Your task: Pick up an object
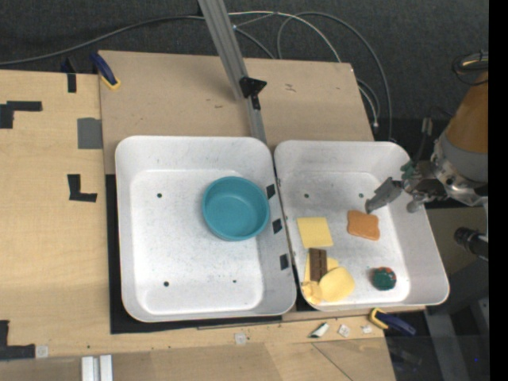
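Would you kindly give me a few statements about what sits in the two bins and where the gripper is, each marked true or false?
1. The blue bowl sits in the left bin. True.
2. The orange piece lies in the left bin. False: it lies in the right bin.
3. The gripper is over the right bin, near the orange piece. True.
4. The yellow square rests inside the bowl. False: it lies in the right bin.

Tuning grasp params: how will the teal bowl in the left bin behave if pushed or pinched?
The teal bowl looks rigid, probably light plastic, so a side push would likely slide it across the smooth left bin. It sits upright on its base, so rolling seems unlikely. Its thin rim suits a pinch, though it may tilt when lifted.
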### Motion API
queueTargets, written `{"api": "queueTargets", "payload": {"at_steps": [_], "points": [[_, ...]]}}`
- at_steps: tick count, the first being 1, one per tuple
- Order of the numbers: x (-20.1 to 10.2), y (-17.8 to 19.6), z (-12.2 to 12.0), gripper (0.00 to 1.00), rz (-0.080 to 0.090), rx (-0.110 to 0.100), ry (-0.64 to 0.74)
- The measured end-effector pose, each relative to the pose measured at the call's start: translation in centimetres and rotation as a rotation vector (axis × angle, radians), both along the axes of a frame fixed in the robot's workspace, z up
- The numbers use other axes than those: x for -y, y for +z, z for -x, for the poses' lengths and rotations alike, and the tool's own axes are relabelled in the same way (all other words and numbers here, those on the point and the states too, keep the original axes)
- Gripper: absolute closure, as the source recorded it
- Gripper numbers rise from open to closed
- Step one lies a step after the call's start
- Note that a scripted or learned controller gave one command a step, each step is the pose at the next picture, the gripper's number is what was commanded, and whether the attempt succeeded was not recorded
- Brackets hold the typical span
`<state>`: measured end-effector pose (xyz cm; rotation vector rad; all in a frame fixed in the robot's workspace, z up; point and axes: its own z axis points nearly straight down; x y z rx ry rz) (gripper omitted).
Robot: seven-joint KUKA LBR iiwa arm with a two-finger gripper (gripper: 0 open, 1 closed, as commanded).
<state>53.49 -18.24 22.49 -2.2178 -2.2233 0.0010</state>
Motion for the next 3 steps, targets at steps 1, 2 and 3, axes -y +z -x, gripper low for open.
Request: {"api": "queueTargets", "payload": {"at_steps": [1, 2, 3], "points": [[0.0, 0.0, 0.0, 0.00, 0.000, 0.000, 0.000], [-0.6, -6.3, 0.2, 0.00, -0.001, -0.007, -0.001], [-0.2, -12.3, -0.3, 0.00, -0.001, -0.007, -0.001]]}}
